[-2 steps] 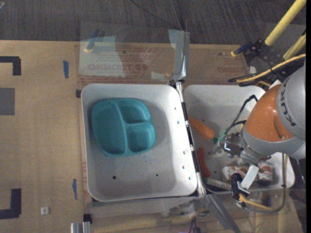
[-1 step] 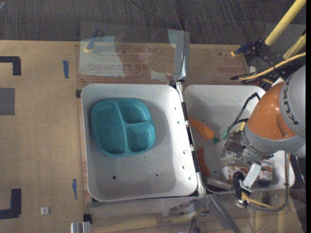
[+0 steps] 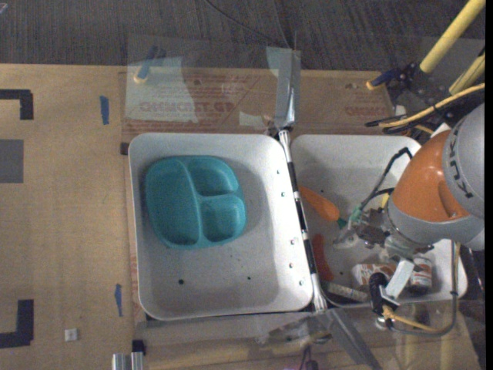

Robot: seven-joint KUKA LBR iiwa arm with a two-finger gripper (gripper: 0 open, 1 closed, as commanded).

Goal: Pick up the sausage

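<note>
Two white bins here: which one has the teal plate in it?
The left bin holds the teal divided plate. The right bin has the carrot and the arm's end effector over it.

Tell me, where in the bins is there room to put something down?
The left bin has bare floor in front of the teal plate and to its right. The right bin is bare along its far end, beyond the carrot. Nearer, the arm, the sausage and other items crowd it.
</note>
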